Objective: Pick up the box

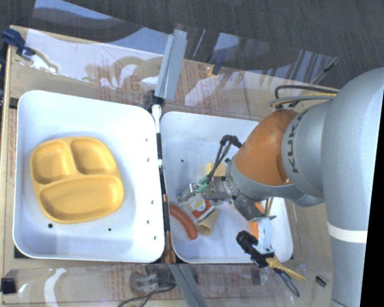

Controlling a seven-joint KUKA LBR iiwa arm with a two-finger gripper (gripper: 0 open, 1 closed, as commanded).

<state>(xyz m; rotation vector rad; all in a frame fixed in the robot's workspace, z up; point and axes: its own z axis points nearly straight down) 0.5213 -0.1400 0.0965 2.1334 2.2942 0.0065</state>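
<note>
Two white bins sit side by side on the tabletop point(60, 286). The left bin point(18, 226) holds a yellow divided plate point(75, 177). My end effector point(201, 192) reaches into the right bin point(179, 141), among small items: a red sausage point(183, 222) just beside it, a tan cone point(209, 218) touching it. Its grip I cannot tell. I cannot pick out the box in the clutter.

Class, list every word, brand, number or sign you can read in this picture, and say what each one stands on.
"KU": on the arm's grey casing, lower right, cut off by the frame edge.
Letters on the arm beside its orange band: too slanted to read.
Bench markings: too faded to read.
</note>
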